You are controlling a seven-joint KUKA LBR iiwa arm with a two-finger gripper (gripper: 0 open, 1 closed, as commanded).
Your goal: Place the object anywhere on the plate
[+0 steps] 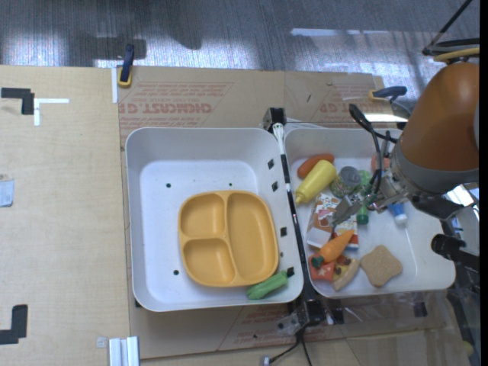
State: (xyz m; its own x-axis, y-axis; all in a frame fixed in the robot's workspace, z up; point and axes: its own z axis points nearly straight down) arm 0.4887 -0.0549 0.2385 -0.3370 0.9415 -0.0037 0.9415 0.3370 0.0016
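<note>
Cardboard-covered bench (198, 97) on a light wooden top over grey floor, with two shallow white bins side by side.

The two-finger gripper (349, 207) is low in the middle of the right white bin (427, 277), among the toy food. Jaw state: cannot tell, since the metal tips are tangled with clutter and nothing is clearly between them.

Directly under and beside the tips sit a printed flat food packet (326, 210) and an orange plastic carrot (336, 245), probably the nearest candidates. Toward the bin's far edge are a yellow plastic squeeze bottle (315, 180), an orange-red sausage-like piece (314, 163) and a grey round can (348, 177). At the near edge lies a tan toy bread slice (380, 266).

Handling guess: the carrot looks light, stiff and smooth, so slippery; grip it across the thick middle, not the tapered end. The packet is flat and hard to pinch from above.

The target, a yellow three-compartment plastic plate (227, 238), lies in the left white bin (152, 204) toward its near right corner. A green plastic pod (267, 285) touches the plate's near right rim. No task item is on the plate yet.
</note>
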